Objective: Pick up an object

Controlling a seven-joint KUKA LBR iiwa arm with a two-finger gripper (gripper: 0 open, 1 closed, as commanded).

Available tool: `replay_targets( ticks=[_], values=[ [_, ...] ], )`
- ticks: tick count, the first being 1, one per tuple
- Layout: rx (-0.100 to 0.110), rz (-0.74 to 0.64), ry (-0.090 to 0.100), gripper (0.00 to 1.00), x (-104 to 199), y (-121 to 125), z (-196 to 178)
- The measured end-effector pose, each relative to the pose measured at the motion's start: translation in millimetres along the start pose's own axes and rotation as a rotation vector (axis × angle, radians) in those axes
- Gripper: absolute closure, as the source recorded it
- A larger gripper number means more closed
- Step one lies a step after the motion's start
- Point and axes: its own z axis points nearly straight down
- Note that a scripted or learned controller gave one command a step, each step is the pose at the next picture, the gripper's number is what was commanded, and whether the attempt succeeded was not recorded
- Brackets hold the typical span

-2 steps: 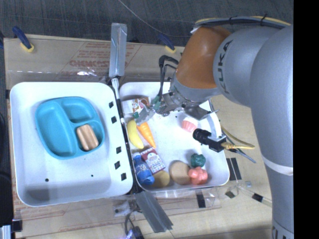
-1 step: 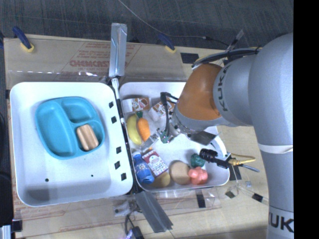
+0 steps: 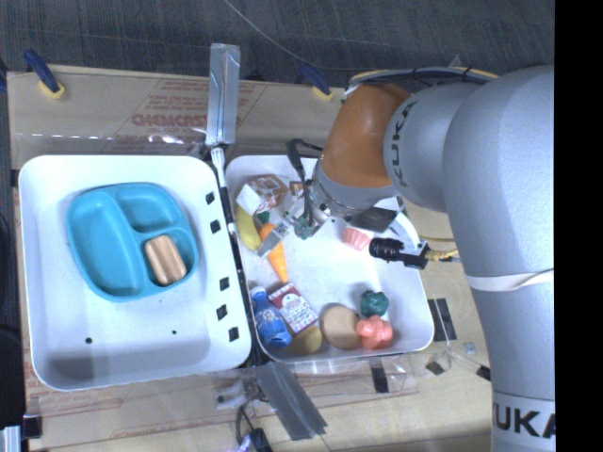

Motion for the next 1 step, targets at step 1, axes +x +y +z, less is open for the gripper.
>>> replay_targets(
  ticks=[1],
  values=[
    [0.001, -0.005, 0.001, 1.00, 0.1, 0.1, -10.1]
  ],
)
